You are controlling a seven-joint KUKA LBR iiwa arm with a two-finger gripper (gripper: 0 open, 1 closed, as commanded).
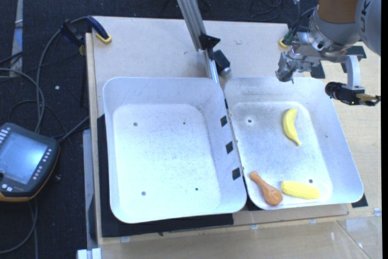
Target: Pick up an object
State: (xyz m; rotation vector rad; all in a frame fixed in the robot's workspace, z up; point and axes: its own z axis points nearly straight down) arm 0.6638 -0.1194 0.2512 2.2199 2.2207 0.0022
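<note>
Two shallow white bins: the left bin (121, 94) and the right bin (339, 148), side by side on the bench. Loose items, all in the right bin: two yellow pieces, one curved banana (291, 125) and one stubby yellow piece (299, 190), plus one orange spoon-shaped piece (267, 188). Three objects in total.

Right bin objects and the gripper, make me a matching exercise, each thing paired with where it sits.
Things:
1. banana
2. orange spoon
3. yellow corn cob
4. gripper

Places:
A. near front edge of the right bin, left of another item
B. above the right bin's back rim
C. middle of the right bin, towards the right
D. front right corner area of the right bin

Pairs: 1-C, 2-A, 3-D, 4-B
</note>
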